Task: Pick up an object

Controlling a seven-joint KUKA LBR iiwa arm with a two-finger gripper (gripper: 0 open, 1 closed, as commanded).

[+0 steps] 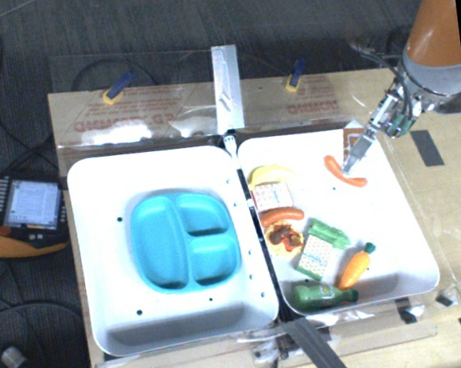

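My arm (436,21) is orange above the wrist, grey below. Both bins are white; the left bin (106,263) carries a bright blue divided tray (183,237). In the right bin (404,223), near its far edge, lies a red-orange sausage-shaped piece (344,170). Along the inner wall sit a yellow piece (268,173), a packet with red and white print (271,194), a red sausage (280,214) and something dark red and brown, perhaps patterned. Toward the near edge: a green packet (327,233), a white and green speckled box (315,255), an orange carrot (353,267) with a green top, a dark green bottle (323,295). The table (161,104) is tan with red lettering.
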